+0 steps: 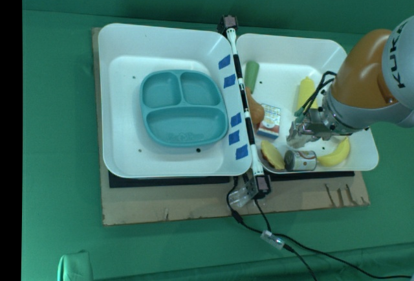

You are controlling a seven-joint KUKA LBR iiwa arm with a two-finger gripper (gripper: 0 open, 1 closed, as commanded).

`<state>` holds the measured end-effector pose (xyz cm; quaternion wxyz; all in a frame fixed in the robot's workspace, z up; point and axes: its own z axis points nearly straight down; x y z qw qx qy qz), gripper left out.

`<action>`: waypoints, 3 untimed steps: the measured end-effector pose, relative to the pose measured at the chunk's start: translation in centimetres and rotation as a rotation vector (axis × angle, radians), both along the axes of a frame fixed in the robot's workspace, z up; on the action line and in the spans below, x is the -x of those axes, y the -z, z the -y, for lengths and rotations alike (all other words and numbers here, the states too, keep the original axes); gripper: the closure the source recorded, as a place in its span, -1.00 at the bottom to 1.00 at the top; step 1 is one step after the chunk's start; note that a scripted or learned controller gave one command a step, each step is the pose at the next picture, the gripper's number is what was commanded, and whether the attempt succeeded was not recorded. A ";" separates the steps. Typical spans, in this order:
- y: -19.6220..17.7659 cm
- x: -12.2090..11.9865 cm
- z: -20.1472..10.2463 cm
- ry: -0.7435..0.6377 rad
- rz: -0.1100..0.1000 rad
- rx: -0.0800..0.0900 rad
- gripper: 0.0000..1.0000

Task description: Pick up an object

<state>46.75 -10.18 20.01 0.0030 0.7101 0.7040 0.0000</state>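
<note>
Over the right bin (362, 158), the gripper (299, 138) hangs just above a small can (301, 160) beside a banana (337, 154); I cannot tell how its fingers stand.

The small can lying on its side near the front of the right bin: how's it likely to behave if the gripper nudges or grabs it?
The can lies on its side, so a nudge would probably roll it. Its rounded, shiny-looking wall may slip between fingers. The banana and the bin's front wall sit close, likely limiting the roll.
</note>
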 end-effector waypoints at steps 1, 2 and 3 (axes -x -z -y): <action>-21.2 -0.1 3.8 -0.001 0.008 0.002 1.00; -8.1 -2.8 -4.8 -0.004 0.001 -0.003 1.00; -8.1 0.0 -10.8 -0.004 -0.002 -0.005 1.00</action>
